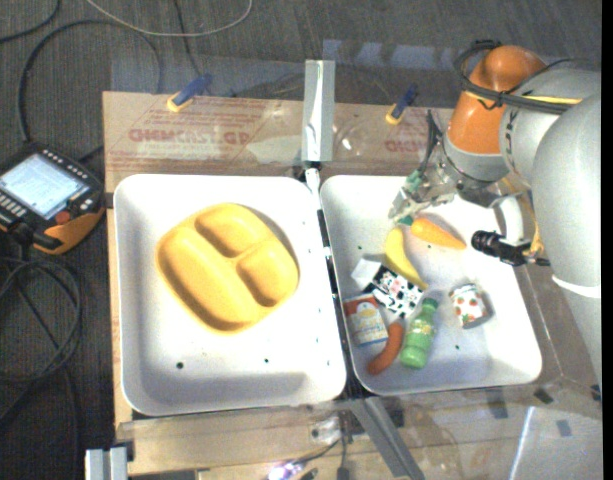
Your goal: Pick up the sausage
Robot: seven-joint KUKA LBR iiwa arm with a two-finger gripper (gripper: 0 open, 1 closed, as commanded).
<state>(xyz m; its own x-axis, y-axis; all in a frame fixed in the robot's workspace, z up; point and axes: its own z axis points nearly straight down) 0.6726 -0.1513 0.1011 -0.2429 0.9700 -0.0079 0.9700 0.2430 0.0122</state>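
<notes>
The arm (546,138) reaches in from the right over the 2 bins. The left bin (146,368) carries a yellow tray (228,264); the right bin (506,358) holds the clutter. The gripper (418,196) hangs over the right bin's far part, by a carrot (436,232) and a banana (401,256); whether it is wide or narrow cannot be told. The sausage (387,348) lies well apart from it, toward the near wall, beside a green bottle (420,334). Its long axis runs diagonally, one end toward the near-left corner, the other toward the far right.

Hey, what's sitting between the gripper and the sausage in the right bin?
In the camera view, the banana and a patterned card packet lie between the gripper and the sausage.
</notes>
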